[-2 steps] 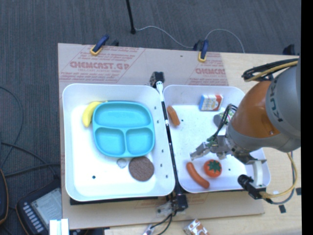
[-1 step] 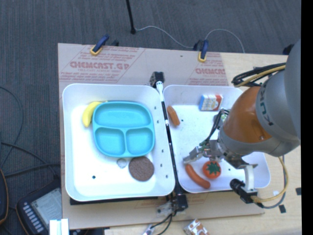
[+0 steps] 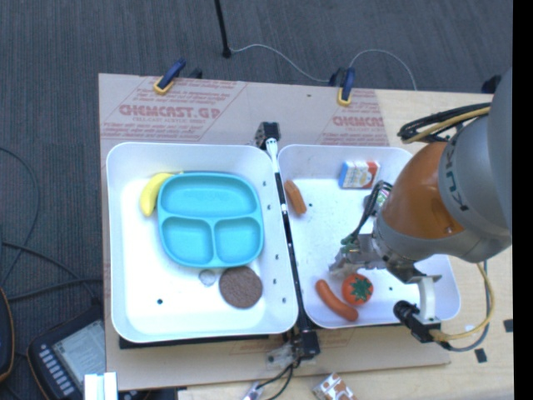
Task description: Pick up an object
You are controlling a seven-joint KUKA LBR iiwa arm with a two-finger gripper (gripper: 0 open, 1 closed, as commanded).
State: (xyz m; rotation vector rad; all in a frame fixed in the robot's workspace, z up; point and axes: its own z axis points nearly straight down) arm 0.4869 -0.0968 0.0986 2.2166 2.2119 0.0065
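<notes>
My hand (image 3: 354, 257) low in right bin (image 3: 321, 158), just above tomato (image 3: 358, 288); grip state I cannot tell; sausage (image 3: 336, 299) beside.

Bench (image 3: 166, 111) with two bins (image 3: 133, 307)

A glossy blue plastic tray (image 3: 212, 230) (smooth) sits in a matt white bin (image 3: 125, 223) on printed cardboard (image 3: 191, 111).

A single fixed camera looks down at a slant from above the worktop (image 3: 208, 98), far enough to take in both white bins (image 3: 121, 223) whole. The arm (image 3: 466, 190) enters right of the bins.
</notes>
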